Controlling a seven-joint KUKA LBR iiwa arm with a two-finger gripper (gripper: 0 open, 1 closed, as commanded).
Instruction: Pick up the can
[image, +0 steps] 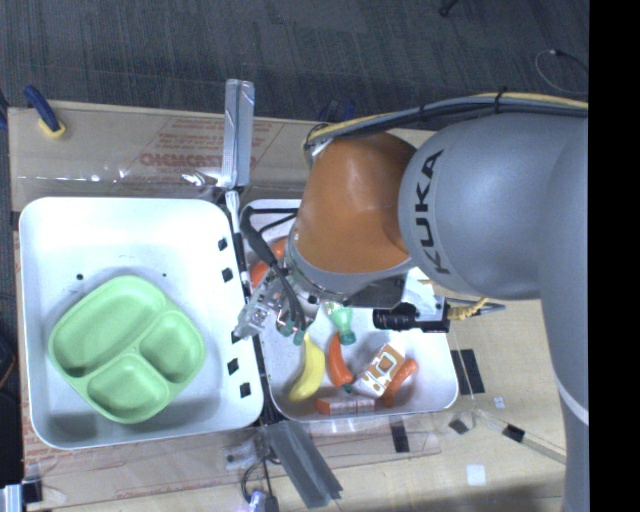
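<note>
- The grey arm (500, 200), with its orange band (350, 205), is reaching in from the right and hanging over the upper part of the right bin (440, 395), covering much of it.
- The gripper (265, 318) is hovering at the left wall of the right bin, just beside the divide between the two bins; its metal tip is sitting among dark cables, and whether it is spread or pressed together cannot be told.
- Nothing is showing as held in the gripper.
- A white and orange object that looks like the can (378, 368) is lying tilted in the lower part of the right bin, apart from the gripper, to its lower right.
- A yellow banana (310, 372) is lying between the gripper and the can, with an orange-red piece (338, 362) just beside it.
- Another orange-red piece (403, 376) is touching the can's right side, and a dark red stick-like item (345, 405) is lying near the bin's front wall.
- A small green item (343, 320) is sitting just under the arm's wrist.
- A green three-compartment plate (125, 350) is resting in the left bin (60, 230).
- The tabletop (120, 140) is carrying both bins, with a blue clip (45, 110) lying at its far left corner.
</note>
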